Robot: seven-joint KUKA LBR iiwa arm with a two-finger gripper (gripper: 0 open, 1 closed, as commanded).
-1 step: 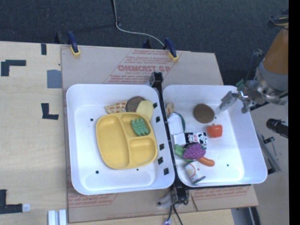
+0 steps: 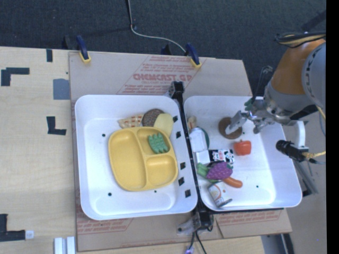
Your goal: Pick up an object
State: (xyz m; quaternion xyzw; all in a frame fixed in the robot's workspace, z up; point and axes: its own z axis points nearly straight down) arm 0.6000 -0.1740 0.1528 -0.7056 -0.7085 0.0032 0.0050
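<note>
**Pincer low over the right bin, near a brown disc**

The metal two-finger gripper (image 2: 248, 119) hangs over the right white plastic bin (image 2: 275, 192), just beside a round brown disc (image 2: 230, 127); whether its fingers are spread or pressed is too blurred to tell. A small red block (image 2: 242, 147) lies near, with free floor toward the bin's right wall.

Robotics lab: cardboard sheet (image 2: 159, 75) clamped to the table (image 2: 32, 142), tape marks, two white bins (image 2: 90, 205) of toy food, cable (image 2: 139, 30) over dark carpet.
</note>
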